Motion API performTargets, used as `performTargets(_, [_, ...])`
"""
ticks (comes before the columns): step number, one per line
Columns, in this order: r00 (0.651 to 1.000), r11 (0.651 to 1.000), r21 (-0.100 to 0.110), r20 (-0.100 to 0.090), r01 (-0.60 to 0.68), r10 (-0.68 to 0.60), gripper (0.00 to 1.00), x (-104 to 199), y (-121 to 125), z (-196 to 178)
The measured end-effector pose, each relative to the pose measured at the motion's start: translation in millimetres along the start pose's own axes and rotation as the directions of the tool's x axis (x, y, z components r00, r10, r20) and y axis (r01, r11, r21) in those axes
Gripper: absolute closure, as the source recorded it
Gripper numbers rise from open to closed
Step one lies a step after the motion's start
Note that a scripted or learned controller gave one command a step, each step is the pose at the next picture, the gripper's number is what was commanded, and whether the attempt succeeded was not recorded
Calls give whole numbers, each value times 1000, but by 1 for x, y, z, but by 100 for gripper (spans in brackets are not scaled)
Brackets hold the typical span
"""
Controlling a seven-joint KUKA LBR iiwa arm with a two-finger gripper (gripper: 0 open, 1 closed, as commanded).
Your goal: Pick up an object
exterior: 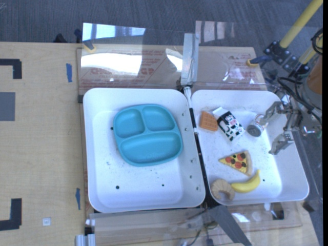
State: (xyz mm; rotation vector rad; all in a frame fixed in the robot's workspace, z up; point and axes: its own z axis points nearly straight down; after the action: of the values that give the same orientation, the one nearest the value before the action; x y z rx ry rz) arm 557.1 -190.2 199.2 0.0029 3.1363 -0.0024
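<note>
— Jaws open or closed?
— Apart, with nothing between them. Poised over the right-hand part of the right bin (296, 184), one finger (268, 116) farther from the camera than the other.

— Closest to the jaws?
— A small grey round piece (253, 130), right at the tip of the farther finger, on its left. Cannot tell whether part of the finger or a loose thing.

— Next out?
— A black-and-white spotted carton (229, 125), just left of the jaws past that grey piece, lying tilted on the bin floor. Not touched by either finger.

— Anything on the camera's side of the jaws?
— A pizza slice (237, 161), left of the jaws and nearer the camera, flat on the floor. Past it, a banana (246, 184), curved, near the bin's front wall, well apart from the jaws.

— Farther left?
— An orange waffle square (208, 121), just beyond the carton. Down by the banana's left end, a tan lumpy piece (222, 188), touching or almost touching it; hard to say which.

— And farthest off?
— A blue divided plate (147, 134), well apart from the jaws, lying in the left bin (97, 187). Beyond that, the bare wooden bench (36, 137).
</note>
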Motion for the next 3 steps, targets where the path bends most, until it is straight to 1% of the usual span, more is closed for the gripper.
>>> performTargets(1, [997,998,9,42,-59,59,0,-31,-31,80])
performTargets(2, [997,998,15,56,-59,58,100,-35,-31,65])
performTargets(3, [992,992,-1,8,122,-122,100,-55,39,23])
